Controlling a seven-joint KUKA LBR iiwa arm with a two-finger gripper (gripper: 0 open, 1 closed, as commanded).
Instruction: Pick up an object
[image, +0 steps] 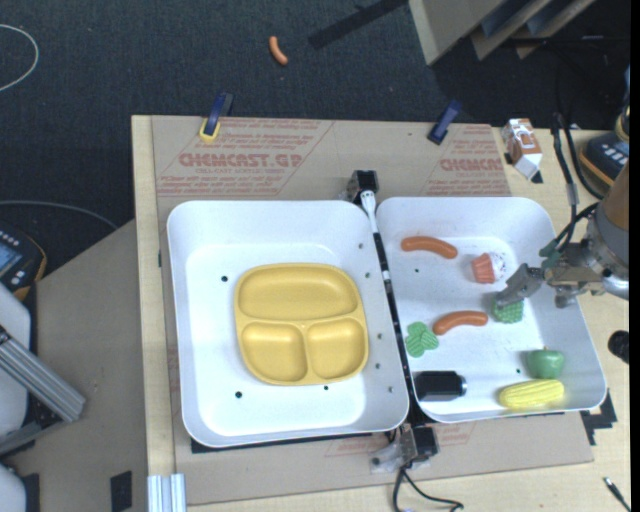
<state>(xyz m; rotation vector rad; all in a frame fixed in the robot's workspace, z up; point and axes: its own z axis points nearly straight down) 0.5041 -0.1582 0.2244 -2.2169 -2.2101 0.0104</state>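
Grey metal arm (612, 235) of rounded segments, partly cut by the frame edge. Dark cables looping alongside. Grey two-finger gripper (522, 287) on a boxy wrist block, with dull metal fingers (516, 290).

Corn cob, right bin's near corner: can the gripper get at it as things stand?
Probably yes. The corn cob lies uncovered, and the gripper hangs over the same bin. The green pepper sits close beside it and may get bumped.
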